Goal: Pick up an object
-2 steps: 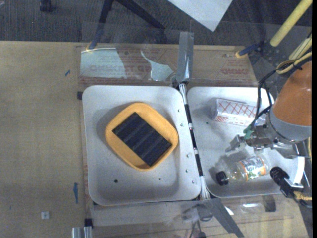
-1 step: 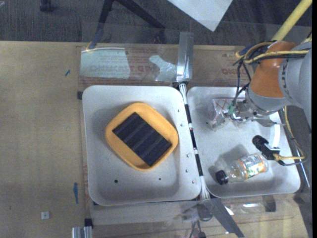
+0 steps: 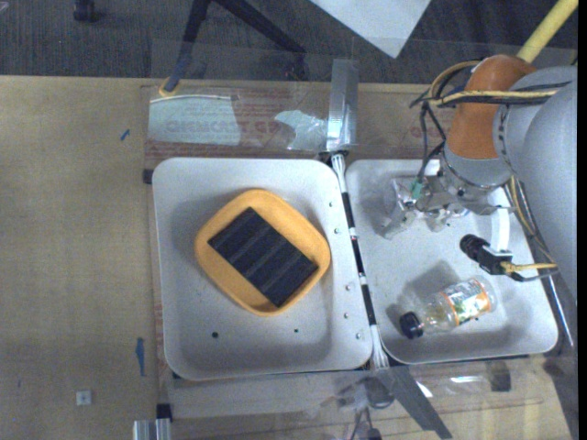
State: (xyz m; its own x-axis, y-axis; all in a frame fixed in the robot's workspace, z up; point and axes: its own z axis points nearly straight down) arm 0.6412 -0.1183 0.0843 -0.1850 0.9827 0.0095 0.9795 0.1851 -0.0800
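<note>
Seen from above: gripper (image 3: 396, 211) over the right bin's (image 3: 537, 330) far half, spread or pressed together impossible to tell. Well apart, near the front wall, clear bottle (image 3: 449, 306) lying flat, label unreadable. In the left bin (image 3: 183, 337), yellow tray (image 3: 229, 287).

Robotics lab: wooden bench (image 3: 73, 246), white bins (image 3: 183, 328), office chair base (image 3: 229, 12).

Left bin (image 3: 174, 337) with yellow tray (image 3: 210, 257) and its black slatted insert (image 3: 263, 257), right bin (image 3: 537, 333) with clear bottle (image 3: 454, 305) on its side, gripper (image 3: 396, 216) near far wall, apart from bottle
</note>
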